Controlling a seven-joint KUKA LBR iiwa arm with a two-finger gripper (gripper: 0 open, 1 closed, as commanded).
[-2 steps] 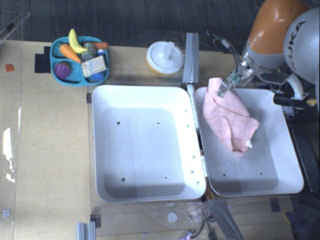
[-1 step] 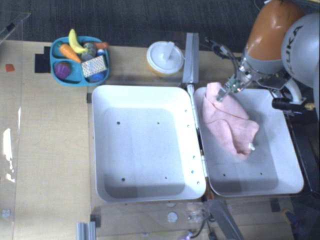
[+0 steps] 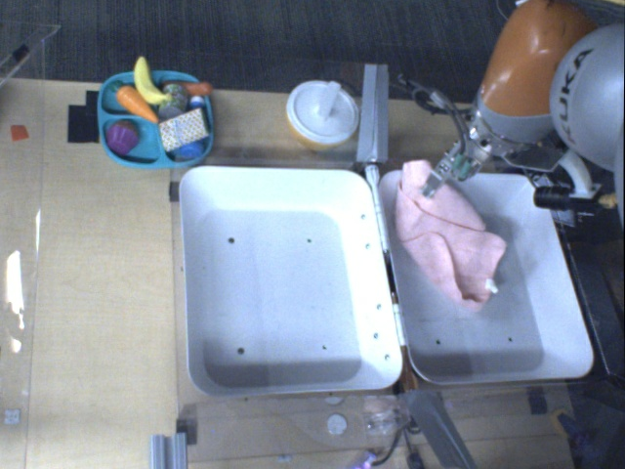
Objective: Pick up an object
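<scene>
A crumpled pink cloth (image 3: 451, 240) lies in the right bin (image 3: 547, 301), stretched from the bin's upper left corner toward its middle. My gripper (image 3: 433, 187) comes down from the upper right and sits on the cloth's upper end. Its fingers are pinched together on a fold of the fabric there, and the cloth looks drawn up toward them. A small white tag shows at the cloth's lower end.
The left bin (image 3: 283, 281) stands beside it across a narrow divider. Behind the bins are a white lidded bowl (image 3: 322, 112) and a blue tray of toy food (image 3: 156, 115). The arm's orange and grey body (image 3: 547, 57) looms over the right bin's far corner.
</scene>
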